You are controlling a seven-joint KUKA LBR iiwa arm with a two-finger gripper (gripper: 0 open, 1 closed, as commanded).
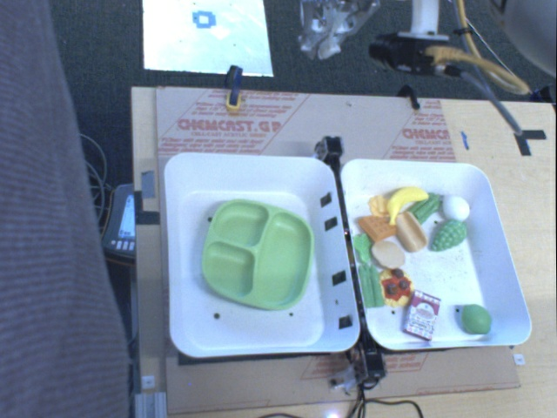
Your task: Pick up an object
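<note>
Gripper: the gripper [324, 26] hangs at the top of the view, above the bench's far edge and well apart from both bins; whether it is open or closed cannot be told (it shows as a blurred pale metal cluster), and nothing is seen in it.
Left bin: the left bin [187, 181] holds a green divided plate [258, 253], lying flat near its middle, with three compartments.
Right bin: the right bin [496, 225] holds the small things to pick from, mostly crowded toward its left and far side.
Banana: a yellow banana [406, 200] lies near the far side, touching the green beans [426, 207] beside it.
Egg: a white egg [456, 207] sits just right of the beans, with a knobbly green fruit [449, 234] just in front of it.
Bread: a bun [410, 231] and a round roll [389, 253] lie side by side in the middle of the cluster.
Pizza: a pizza slice [397, 287] lies nearer the front (red spots on yellow).
Box: a small red and white box [422, 314] lies at the front, just right of the slice.
Lime: a green lime [475, 319] sits alone in the front right corner, apart from the box.
Bench: the bench [287, 120] shows red lettering behind the bins.
</note>
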